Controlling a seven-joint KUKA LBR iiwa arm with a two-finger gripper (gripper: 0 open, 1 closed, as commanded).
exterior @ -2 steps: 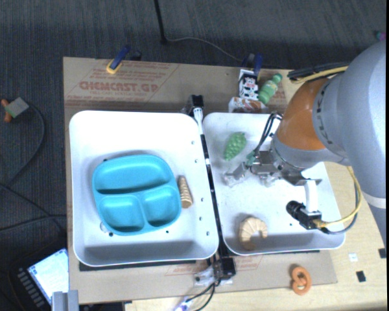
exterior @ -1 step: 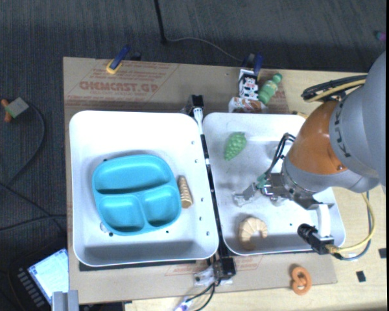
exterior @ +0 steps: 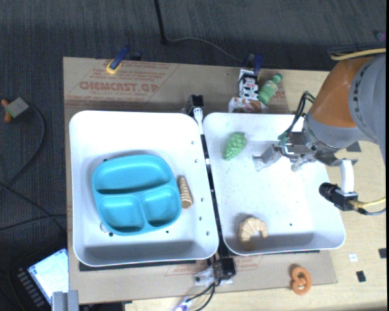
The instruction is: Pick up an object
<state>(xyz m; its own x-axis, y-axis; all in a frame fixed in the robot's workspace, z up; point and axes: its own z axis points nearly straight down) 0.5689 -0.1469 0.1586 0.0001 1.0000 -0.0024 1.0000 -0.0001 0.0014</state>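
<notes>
My gripper (exterior: pixel 282 158) hangs over the upper middle of the right bin (exterior: pixel 311 238), its two grey fingers spread apart with nothing between them. A green bunch of toy grapes (exterior: pixel 234 144) lies to its left near the bin's upper left corner. A tan croissant (exterior: pixel 252 229) rests near the bin's front edge, well below the gripper. In the left bin (exterior: pixel 84 238) a blue divided tray (exterior: pixel 135 192) sits with a small tan bread stick (exterior: pixel 184 192) beside its right edge.
The arm with its orange band (exterior: pixel 337 102) comes in from the right over the right bin's upper corner. Behind the bins stand a green toy (exterior: pixel 268 89) and a small box (exterior: pixel 246 86). An orange pretzel-like piece (exterior: pixel 301 279) lies on the bench in front.
</notes>
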